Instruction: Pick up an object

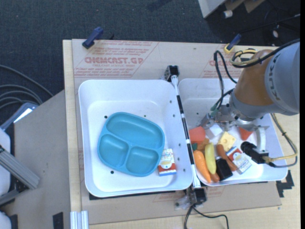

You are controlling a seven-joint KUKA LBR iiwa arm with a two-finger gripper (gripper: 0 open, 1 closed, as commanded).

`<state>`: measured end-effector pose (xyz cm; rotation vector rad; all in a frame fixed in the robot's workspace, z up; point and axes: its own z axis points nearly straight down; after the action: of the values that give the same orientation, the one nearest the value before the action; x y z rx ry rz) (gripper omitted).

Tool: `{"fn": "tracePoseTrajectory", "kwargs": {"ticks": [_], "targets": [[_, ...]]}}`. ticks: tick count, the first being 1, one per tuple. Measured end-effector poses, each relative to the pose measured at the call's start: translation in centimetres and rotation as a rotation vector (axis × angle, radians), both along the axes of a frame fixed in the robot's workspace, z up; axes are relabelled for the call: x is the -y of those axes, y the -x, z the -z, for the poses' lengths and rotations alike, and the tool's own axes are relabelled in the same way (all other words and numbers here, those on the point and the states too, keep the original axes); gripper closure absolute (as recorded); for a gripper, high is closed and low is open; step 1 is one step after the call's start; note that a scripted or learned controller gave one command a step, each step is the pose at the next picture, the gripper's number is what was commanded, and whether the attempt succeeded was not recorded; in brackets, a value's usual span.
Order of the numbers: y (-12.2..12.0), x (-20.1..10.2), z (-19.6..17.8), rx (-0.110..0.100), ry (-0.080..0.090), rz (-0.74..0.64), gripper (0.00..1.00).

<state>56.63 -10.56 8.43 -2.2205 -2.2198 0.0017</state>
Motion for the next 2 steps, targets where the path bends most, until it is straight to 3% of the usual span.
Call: {"fn": "tracePoseTrajectory", "kwargs": {"ticks": [1, 2], "targets": [[-0.1, 0.0, -1.0, 0.002, 0.000, 0.000, 1.00], [2.9, -4.1, -17.0, 0.003, 0.001, -0.001, 1.00]]}}
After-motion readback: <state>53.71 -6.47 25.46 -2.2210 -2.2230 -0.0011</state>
